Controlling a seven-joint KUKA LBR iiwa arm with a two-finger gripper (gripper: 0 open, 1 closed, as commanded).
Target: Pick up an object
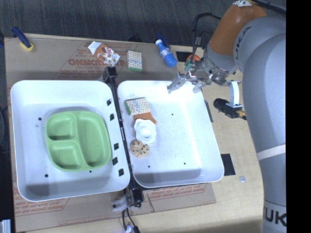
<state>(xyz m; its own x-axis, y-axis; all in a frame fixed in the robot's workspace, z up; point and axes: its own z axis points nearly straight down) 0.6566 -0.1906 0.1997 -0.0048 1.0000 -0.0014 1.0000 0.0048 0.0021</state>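
"KUK" lettering [275, 218] on grey arm [265, 86].

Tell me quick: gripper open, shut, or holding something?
Gripper: cannot be told from this view. It sits over the top rim of the right bin, apart from the items in it.

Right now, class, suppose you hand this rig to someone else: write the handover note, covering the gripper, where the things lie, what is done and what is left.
Gripper: over the far edge of the right white bin, nothing seen between its fingers; open or shut cannot be told.
Things: along the right bin's left side lie a patterned square box, an orange flat piece, a white cup-like object and a speckled round cookie.
The left white bin holds a green divided plate.
Done: nothing picked up yet.
Left: go down on one object, close, lift.
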